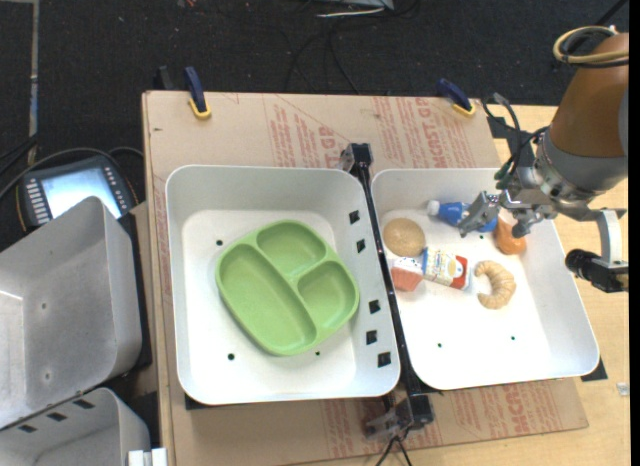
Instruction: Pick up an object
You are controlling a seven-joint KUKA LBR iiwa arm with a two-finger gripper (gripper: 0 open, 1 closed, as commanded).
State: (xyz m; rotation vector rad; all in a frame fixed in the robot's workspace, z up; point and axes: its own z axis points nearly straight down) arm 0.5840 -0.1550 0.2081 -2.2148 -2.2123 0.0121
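The gripper (503, 206) is hovering low over the right bin (560, 349), near the blue bottle (455, 212) and the orange piece (511, 241); I cannot tell its state. Nothing is looking lifted yet, so picking is remaining. The croissant (494, 284) is lying nearby.

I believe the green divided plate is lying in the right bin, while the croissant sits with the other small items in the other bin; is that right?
Not quite: the camera view shows the green divided plate lying in the left bin, not the right one. The croissant does sit with the other small items in the other bin, the right bin.
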